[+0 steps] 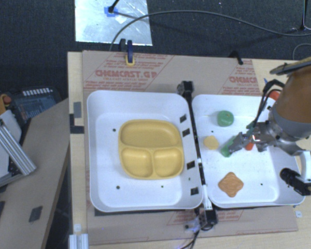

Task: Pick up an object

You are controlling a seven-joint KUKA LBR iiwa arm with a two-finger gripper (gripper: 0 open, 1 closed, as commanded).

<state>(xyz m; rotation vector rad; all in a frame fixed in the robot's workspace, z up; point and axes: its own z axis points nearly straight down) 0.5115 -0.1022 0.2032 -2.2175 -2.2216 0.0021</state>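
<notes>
In the right bin (259,191), a green round piece (225,118) lies near the back. A pale yellow round piece (211,142) sits by the left wall. A brown waffle-like piece (230,184) rests toward the front. My gripper (237,142) reaches in from the right, low over the bin's middle. A small green object (226,150) sits right at its tip, touching or nearly touching it. A small red-orange thing (249,146) shows just behind the tip, partly hidden by the gripper.
The left bin (101,154) holds a yellow three-compartment plate (149,148). A black divider with clips (193,149) runs between the bins. The grey arm with its orange band (300,97) covers the right bin's far right side.
</notes>
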